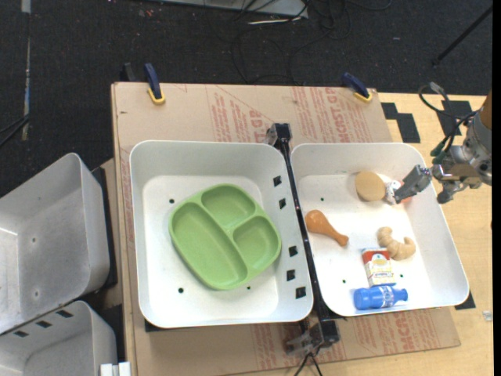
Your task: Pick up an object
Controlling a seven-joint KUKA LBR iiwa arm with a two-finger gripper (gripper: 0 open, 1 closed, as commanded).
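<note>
The right white bin [446, 233] holds several small items. A round tan bun [369, 185] lies near its back. An orange-brown drumstick [326, 226] lies at the left, and a pale curled pastry piece [398, 244] sits in the middle. A red and white carton [378, 266] and a blue bottle [380, 297] lie near the front. My gripper [407, 186] reaches in over the right wall, and its tip is just right of the bun, close to it or touching it. I see nothing lifted off the bin floor.
The left white bin [149, 233] holds a green divided plate [225, 235]. A black divider bar [296, 233] runs between the bins. Two more white tubs [47, 233] stand off the bench at the left. The grey arm [473, 151] comes in from the right edge.
</note>
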